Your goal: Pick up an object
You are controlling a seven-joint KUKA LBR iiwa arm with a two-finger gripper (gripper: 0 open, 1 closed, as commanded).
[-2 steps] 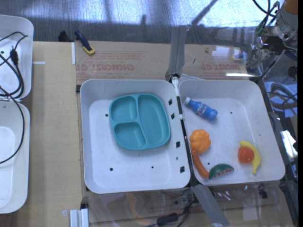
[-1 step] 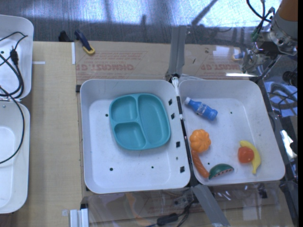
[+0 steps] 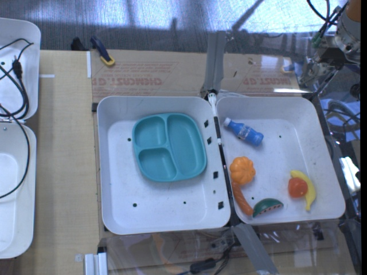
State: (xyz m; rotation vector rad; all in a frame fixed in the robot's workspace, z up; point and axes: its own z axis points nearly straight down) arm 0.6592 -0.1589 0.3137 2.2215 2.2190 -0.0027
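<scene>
The brown cardboard (image 3: 172,79) behind the bins has red upside-down letters, too blurry to read surely.

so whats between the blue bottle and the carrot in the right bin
In the camera view, the orange pumpkin lies between the blue bottle above it and the carrot below, apparently touching the carrot's upper end.

Fixed overhead camera, seemingly mid-distance, slanting onto both bins (image 3: 109,171).

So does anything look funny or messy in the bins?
Nothing looks spilled or broken. The blue bottle lies on its side in the right bin, and the plate sits a bit crooked in the left bin. The toy food is bunched near the right bin's front.
</scene>
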